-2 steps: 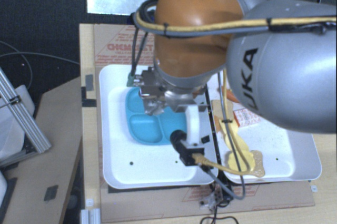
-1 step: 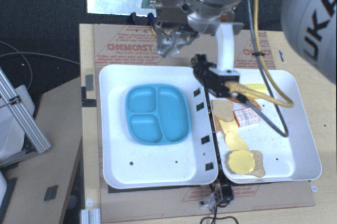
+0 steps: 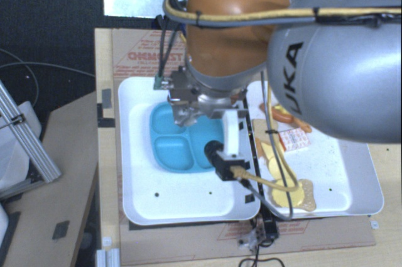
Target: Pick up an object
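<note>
Over the left bin (image 3: 144, 196), the arm (image 3: 326, 65) is seen reaching in from the right, its orange band (image 3: 229, 14) set above the wrist. The gripper (image 3: 183, 116) is lowered onto the upper edge of a blue tray (image 3: 179, 149), which lies near the middle of that bin, toward its right wall. The tray is divided into compartments, and its upper part is hidden by the wrist. Whether the gripper is apart, together or clamped on anything cannot be told, since it is masked by the wrist housing. A yellow cable (image 3: 276, 174) is looped from the wrist down across the wall between the bins.

On the right bin (image 3: 358, 190), several things are spread along its left side: an orange piece (image 3: 290, 116) at the top, a red-and-white packet (image 3: 294, 140) just below it, and a flat yellow piece (image 3: 300, 193) near the lower edge. Both bins are set on a cardboard sheet (image 3: 135, 55) with red print.
</note>
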Robot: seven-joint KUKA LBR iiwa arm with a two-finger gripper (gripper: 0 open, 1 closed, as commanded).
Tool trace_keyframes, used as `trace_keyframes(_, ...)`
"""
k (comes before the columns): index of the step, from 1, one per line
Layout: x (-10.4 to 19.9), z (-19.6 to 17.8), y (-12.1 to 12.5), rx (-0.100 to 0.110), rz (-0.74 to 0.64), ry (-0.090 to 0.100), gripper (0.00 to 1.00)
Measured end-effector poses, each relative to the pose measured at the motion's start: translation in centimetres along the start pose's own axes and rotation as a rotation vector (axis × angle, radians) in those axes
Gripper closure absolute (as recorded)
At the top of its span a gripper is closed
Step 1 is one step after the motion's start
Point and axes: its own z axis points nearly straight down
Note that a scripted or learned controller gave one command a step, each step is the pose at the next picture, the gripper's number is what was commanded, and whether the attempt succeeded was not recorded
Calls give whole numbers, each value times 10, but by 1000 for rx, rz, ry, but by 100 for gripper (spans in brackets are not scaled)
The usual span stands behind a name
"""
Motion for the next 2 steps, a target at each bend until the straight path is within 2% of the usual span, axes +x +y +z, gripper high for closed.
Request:
trace_keyframes(1,-6,-156,-18,-33,-5,16,100)
trace_keyframes(2,-40,-85,-22,-11,2,5,100)
